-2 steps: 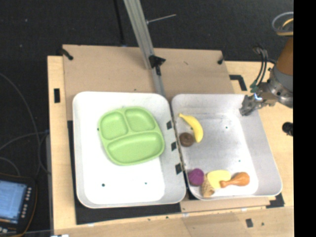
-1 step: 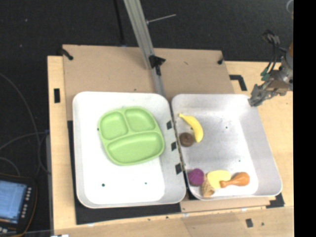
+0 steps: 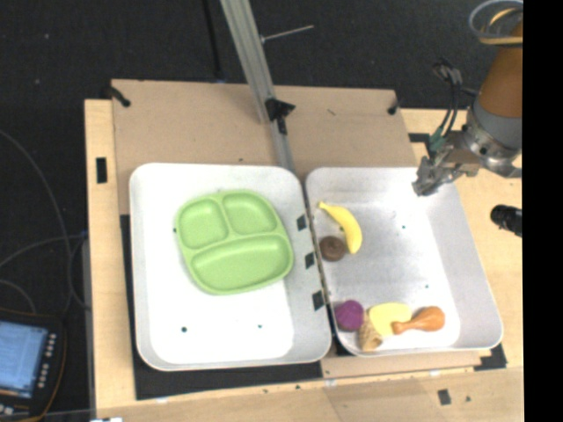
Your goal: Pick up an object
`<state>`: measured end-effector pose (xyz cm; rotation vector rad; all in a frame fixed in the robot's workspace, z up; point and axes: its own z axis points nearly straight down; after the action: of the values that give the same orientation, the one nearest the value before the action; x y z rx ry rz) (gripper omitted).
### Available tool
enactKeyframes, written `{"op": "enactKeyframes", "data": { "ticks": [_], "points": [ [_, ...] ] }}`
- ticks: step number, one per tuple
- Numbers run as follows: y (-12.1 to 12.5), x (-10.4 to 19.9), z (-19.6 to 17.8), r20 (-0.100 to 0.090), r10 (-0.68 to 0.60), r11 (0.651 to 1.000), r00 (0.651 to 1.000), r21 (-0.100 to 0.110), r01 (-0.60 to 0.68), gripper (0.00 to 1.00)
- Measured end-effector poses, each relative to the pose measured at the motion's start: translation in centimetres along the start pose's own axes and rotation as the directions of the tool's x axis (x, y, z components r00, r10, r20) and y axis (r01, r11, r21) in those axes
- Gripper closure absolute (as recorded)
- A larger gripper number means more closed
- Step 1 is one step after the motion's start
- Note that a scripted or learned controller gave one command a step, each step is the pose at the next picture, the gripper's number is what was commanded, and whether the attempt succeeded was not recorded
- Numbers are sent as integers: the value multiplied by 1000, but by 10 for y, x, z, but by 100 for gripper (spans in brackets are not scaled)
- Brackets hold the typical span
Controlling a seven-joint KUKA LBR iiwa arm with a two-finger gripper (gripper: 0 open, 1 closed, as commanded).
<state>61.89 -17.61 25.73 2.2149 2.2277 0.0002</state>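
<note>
We had the gripper (image 3: 428, 181) over the right bin's (image 3: 457, 236) far right corner; couldn't tell its state.

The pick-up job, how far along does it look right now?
Nothing looks picked yet. The yellow banana, brown round fruit, purple ball and orange drumstick-shaped toy all lie in the right white bin. The gripper sits over that bin's far right corner, apart from them. Left to do: move to an object, close on it and lift.
</note>
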Motion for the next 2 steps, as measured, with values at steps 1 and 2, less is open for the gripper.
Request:
{"op": "enactKeyframes", "data": {
  "ticks": [1,2],
  "points": [
    [-7,53,-8,-1,-1,1000,1000,-2,1,100],
    [-15,113,-8,-1,-2,1000,1000,-1,2,100]
  ]
}}
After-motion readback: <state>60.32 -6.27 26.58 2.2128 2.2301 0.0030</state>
